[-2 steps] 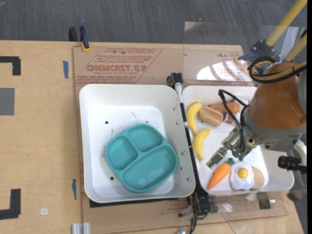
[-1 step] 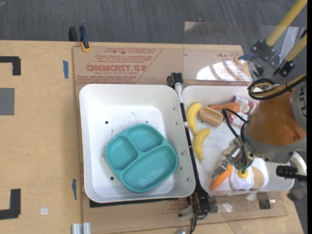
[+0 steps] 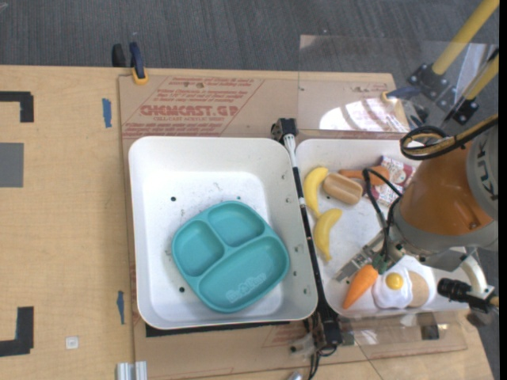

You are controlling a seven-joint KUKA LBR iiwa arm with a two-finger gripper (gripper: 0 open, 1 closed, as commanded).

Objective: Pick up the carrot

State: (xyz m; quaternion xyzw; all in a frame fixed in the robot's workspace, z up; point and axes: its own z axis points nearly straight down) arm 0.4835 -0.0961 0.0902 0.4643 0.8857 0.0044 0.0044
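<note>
The arm hides much of the right bin. The gripper hangs over the carrot's leafy end; its opening and grip can't be made out.

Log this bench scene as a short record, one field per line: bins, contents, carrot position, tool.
left bin: white bin holding a teal divided plate
right bin: white bin holding two bananas, a hot dog bun, a carrot and a fried egg
bananas: one near the divider, the other just below it
carrot: near the front edge, green top up, touching the fried egg
tool: right above the carrot's green top; grip state unclear
</note>
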